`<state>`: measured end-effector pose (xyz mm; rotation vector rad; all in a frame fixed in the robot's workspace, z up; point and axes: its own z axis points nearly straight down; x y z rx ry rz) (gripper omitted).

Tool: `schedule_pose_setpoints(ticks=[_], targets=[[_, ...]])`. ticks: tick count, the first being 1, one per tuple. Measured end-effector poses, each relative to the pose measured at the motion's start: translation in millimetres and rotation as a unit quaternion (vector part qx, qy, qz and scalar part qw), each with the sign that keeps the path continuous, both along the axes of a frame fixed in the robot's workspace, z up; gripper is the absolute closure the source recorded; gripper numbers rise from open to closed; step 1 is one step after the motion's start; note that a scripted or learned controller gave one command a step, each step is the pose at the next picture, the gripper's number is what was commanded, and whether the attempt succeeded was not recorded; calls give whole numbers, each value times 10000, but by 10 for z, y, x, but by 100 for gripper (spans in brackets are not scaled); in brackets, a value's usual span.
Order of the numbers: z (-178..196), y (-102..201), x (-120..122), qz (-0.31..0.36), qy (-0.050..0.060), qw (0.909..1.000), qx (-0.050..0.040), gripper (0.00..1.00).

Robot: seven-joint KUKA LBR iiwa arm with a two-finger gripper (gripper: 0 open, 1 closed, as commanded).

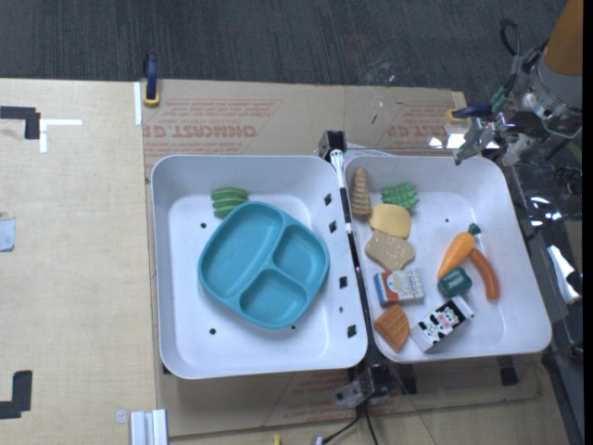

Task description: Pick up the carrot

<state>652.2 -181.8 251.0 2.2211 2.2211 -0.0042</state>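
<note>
Two shallow white bins side by side on cardboard-topped bench; positions below given relative to the carrot (457,253).

Carrot: orange, green top, lying tilted in the right bin (519,248), toward that bin's right side, leafy end pointing up and right. Nothing touching it from above; not grasped.

Sausage (485,273): reddish-orange, just right of and below the carrot, touching or nearly touching its side.
Small dark green block (454,282): directly below the carrot's tip, just beside it.
Black-and-white cow-print carton (441,324): further below, lying on its side.
Blue-and-white packet (399,286): left and slightly below.
Bread slice (389,249): left, at about the same height.
Yellow wedge, cheese-like (391,220): left and above.
Green leafy piece (399,195): further up and left.
Beige ridged cone-like piece (359,192): far left and above, by the bin's left wall.
Orange-brown waffle-textured piece (392,326): below and left.

Left bin (176,248): well left of the carrot. Holding teal three-compartment plate (264,264) and green pea pods (229,199) just above the plate's upper-left rim.

Gripper (482,139): above and slightly right of the carrot, well apart from it, over the right bin's top right corner. Fingers too small and cluttered to read; open or closed cannot be told. Nothing seen held.
</note>
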Motion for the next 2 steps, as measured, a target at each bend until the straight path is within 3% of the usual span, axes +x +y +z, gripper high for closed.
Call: schedule_pose_setpoints(ticks=[1, 2], targets=[[-1591, 7, -809, -469, -5, 9989, 7, 0], [-1499, -2, -802, -483, -7, 9988, 2, 100]])
